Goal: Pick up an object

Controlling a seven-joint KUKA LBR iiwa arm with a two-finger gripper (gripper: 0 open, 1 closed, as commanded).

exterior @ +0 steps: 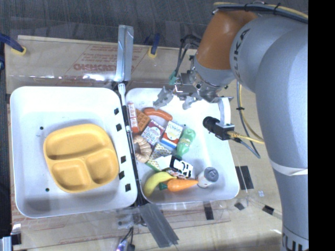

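Right bin point(224, 156): sausage point(157, 113) just below fingers point(166, 94).

The counter point(63, 61) spans the frame, its brown top showing along the upper edge. Two white bins rest on it side by side: left bin point(23, 140) mid-left, right bin point(222, 166) at centre.

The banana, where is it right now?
The banana lies in the right bin, at its near-left corner, touching the carrot on its right and just below the black-and-white packet.
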